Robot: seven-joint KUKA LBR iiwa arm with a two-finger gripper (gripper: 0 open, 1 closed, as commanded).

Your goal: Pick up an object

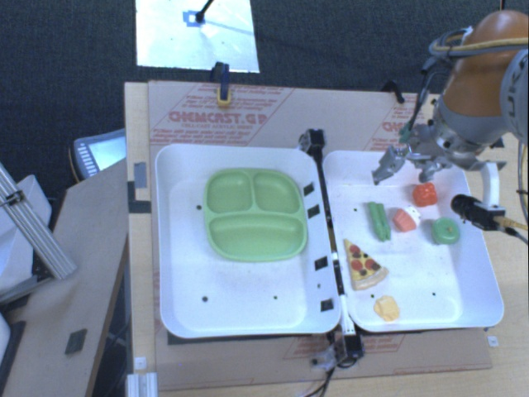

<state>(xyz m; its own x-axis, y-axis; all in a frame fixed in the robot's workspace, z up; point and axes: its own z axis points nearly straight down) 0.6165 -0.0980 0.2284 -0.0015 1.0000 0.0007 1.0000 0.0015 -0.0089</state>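
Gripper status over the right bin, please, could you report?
Gripper open, above right bin, holding nothing. Red toy just beside it, untouched. Nothing blocking.

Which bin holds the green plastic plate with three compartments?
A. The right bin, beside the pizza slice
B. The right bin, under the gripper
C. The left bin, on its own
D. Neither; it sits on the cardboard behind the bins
C: the green plastic plate with three compartments lies alone in the left white bin, while the toy pizza slice and other small toys lie in the right white bin.
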